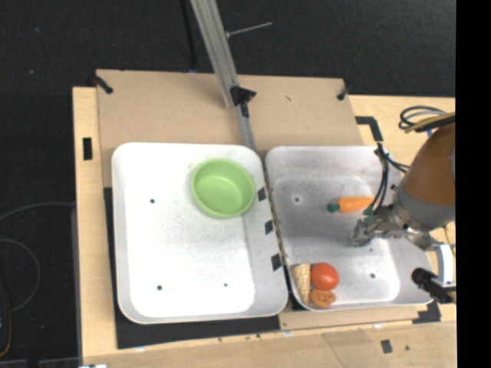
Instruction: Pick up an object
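Observation:
In the right bin point(307, 167) an orange carrot with a green tip point(351, 204) lies near the middle right. A red tomato point(324, 275), a smaller orange piece point(322, 298) and a pale yellow piece point(302, 279) sit together at the bin's front left corner. My gripper point(366, 230) hangs over the right side of that bin, just below and right of the carrot, with nothing visibly between its fingers. The arm's grey and orange wrist point(433, 182) covers the bin's right edge.
A green bowl point(222, 188) stands in the upper right part of the left bin point(153, 282). A slanted metal pole point(217, 44) rises from the back of the bench between the bins. Cables point(420, 118) lie at the right rear.

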Robot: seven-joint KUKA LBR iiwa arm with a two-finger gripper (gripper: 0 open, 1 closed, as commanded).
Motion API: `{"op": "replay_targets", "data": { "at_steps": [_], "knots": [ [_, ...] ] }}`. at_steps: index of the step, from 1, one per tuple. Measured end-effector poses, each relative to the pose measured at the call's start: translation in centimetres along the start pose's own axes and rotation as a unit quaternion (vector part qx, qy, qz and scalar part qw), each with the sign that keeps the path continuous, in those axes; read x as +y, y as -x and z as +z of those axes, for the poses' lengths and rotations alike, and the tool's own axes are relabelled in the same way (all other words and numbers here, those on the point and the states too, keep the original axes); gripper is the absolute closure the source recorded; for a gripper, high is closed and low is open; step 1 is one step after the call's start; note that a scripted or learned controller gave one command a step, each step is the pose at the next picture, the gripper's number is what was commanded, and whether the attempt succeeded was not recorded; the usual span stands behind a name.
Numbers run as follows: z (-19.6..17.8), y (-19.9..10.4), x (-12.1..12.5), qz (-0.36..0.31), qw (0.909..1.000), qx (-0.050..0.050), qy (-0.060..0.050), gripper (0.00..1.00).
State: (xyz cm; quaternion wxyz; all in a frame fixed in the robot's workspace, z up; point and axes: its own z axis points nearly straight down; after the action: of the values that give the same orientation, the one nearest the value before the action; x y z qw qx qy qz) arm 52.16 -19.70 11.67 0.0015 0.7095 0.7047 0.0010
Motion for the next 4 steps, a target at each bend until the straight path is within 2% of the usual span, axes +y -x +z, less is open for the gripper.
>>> {"op": "replay_targets", "data": {
  "at_steps": [3,4],
  "knots": [
    [-14.1,-1.0,-0.1,-0.006,1.0000,-0.001,0.002,1.00],
    [-15.0,-6.4,-0.2,-0.008,1.0000,0.001,0.000,1.00]
  ]
}}
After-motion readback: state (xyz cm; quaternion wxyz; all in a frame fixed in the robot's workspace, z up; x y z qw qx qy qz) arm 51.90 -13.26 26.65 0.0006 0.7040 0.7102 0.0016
